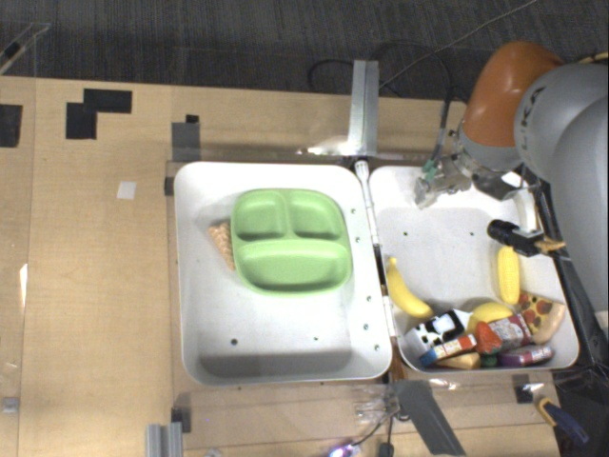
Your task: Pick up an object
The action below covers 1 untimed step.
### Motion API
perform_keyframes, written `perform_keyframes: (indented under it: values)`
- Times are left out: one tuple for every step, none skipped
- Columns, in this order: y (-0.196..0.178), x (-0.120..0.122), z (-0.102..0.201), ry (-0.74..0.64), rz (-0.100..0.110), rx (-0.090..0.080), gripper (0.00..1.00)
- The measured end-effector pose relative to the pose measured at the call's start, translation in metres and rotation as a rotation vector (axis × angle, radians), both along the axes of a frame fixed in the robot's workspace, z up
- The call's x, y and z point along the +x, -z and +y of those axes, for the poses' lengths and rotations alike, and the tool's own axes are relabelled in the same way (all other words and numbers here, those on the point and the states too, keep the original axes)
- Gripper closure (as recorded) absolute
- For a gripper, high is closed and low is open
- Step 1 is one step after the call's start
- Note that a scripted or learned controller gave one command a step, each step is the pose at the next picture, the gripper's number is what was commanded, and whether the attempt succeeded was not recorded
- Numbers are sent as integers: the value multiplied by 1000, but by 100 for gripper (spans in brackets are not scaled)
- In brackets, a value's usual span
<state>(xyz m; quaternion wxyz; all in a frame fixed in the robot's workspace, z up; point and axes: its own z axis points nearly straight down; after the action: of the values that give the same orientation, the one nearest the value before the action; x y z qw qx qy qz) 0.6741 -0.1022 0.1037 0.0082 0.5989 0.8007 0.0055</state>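
Bench (86,284): pale wood, bearing two shallow white bins side by side.

Left bin (205,350): two items.
- Tan textured piece (222,244), flat, near the bin's left wall; its right part is tucked under the plate's edge. Possibly a waffle or cracker, but too small to tell.
- Green divided plate (290,239), three compartments, lying flat in the upper middle of the bin, close to the right wall.

Right bin (447,255): upper and middle floor bare, goods gathered along the lower edge and right side.
- Banana (405,291), curved, lying against the left wall at the lower half.
- Gripper (430,187), poised over the bin's upper left corner, well apart from every item; whether it is spread or pressed together cannot be told from this angle. Nothing is seen in its grasp.
- Black-and-white carton (440,328), just right of the banana's lower end, touching the heap.
- Heap of small toy foods (495,334) along the lower wall: yellow, red, blue and purple pieces pressed together.
- Second banana (509,274), upright in the frame, near the right wall above the heap.
- Pizza slice (540,314), at the lower right corner, beside the heap.

Arm (561,112): grey with orange band, entering from the right above the right bin.
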Motion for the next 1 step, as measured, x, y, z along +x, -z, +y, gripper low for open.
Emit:
perform_keyframes:
  values:
    - [1, -1, 1, -2, 6, 3, 0]
